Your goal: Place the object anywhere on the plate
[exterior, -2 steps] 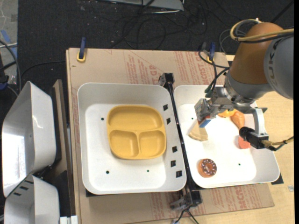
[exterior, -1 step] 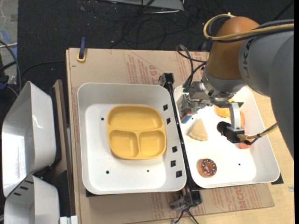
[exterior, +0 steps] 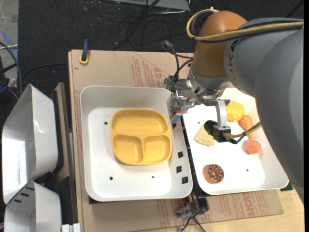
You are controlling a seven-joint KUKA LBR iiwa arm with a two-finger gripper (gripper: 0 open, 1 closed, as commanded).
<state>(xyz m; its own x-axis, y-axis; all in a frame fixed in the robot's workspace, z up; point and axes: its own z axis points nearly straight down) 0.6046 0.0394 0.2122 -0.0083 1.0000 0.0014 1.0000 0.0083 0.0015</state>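
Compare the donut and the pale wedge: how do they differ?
The donut is round and dark brown with sprinkles; the wedge is pale cream and triangular. The donut lies near the bin's front edge; the wedge lies further back, about mid-bin. Both lie in the right bin, neither on the plate.

A yellow three-compartment plastic plate (exterior: 141,136) lies mid-frame in the left shallow white bin (exterior: 96,180). The right white bin (exterior: 253,178) holds a pale cream wedge (exterior: 203,138), a chocolate sprinkled doughnut (exterior: 214,173), a lumpy yellow piece (exterior: 235,110), a small orange carrot (exterior: 246,123) and a pinkish-orange chunk (exterior: 253,146). The end effector (exterior: 179,105) hangs at the bins' shared edge.
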